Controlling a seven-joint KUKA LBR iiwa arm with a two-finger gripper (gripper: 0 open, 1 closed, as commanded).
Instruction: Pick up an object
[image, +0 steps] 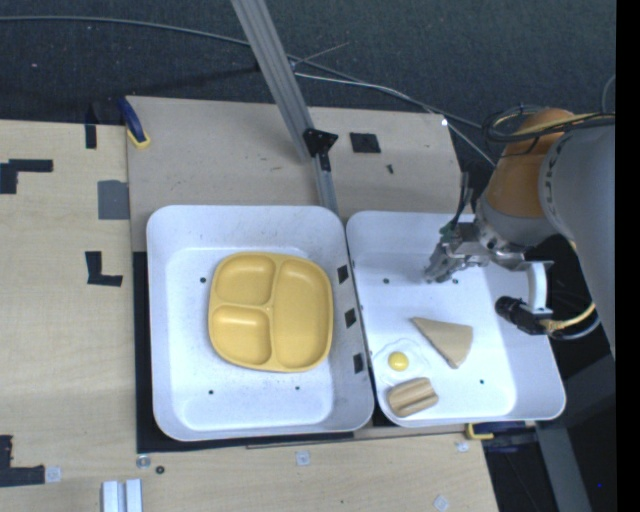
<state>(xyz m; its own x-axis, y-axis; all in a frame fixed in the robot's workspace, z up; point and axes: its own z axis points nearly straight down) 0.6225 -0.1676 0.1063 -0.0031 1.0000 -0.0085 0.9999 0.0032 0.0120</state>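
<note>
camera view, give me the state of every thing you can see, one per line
plate: upright, flat in the left bin, nothing in its three compartments
wedge: lying flat in the right bin, apart from the other food
egg: lying flat, yolk up, just above the roll
roll: lying on its side near the right bin's front edge
pincer: low over the right bin's back part, holding nothing

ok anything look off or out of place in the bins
Nothing stands out. The yellow divided plate lies flat in the left bin. The wedge, fried egg and bread roll lie apart in the right bin, with the claw over its upper part.
</note>
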